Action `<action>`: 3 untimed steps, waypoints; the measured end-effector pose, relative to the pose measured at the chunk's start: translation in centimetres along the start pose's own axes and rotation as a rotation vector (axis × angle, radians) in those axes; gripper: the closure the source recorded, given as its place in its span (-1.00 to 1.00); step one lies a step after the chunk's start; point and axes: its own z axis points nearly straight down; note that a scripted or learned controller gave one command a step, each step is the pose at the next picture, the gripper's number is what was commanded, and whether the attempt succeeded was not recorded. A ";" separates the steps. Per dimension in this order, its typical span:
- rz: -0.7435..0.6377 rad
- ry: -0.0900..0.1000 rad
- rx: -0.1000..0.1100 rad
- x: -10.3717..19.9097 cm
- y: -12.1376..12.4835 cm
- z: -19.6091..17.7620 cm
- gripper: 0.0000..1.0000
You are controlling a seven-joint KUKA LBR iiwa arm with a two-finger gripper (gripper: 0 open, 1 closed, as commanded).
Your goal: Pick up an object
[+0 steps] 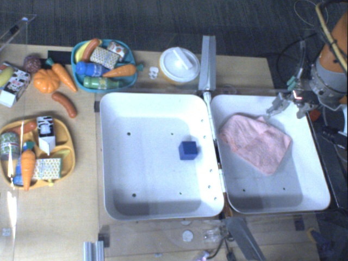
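Pink and soft, a crumpled cloth [255, 141] lies in the right bin [310, 200], spread across its far-left part with one corner drawn up toward the far edge, and it looks the likeliest thing to be picked because the gripper [287, 106] hangs just above and beside that raised corner. The two fingers stand apart, one over the corner and one further right over bare bin floor, with nothing between them, so the cloth is not held. The arm [331, 72] comes in from the right over the bin's far-right rim, which suits a reach down onto the nearest fold of fabric. One other candidate sits in the left bin [136, 200]: a single small blue cube [188, 149], right of centre and well apart from the gripper. So there are two bins, one object in each. Outside the bins, on the wooden bench [81, 216], the clutter seems merely stored out of reach: one white lidded container [179, 64] at the far edge between the bins, one blue bowl [103, 64] heaped with toy food, one yellow tray [36, 154] holding more toys at the left, and loose pieces beside them, among them an orange pumpkin [45, 81], a carrot [66, 77] and a sausage [65, 104]. A soft cloth will likely sag and fold when lifted by one corner.
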 end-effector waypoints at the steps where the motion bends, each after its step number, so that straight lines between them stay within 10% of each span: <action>1: -0.077 -0.001 -0.008 3.3 -1.5 15.2 -1.00; 2: -0.298 0.001 0.001 3.0 6.3 15.9 -1.00; 3: -0.473 -0.005 -0.016 5.2 -1.9 15.7 -1.00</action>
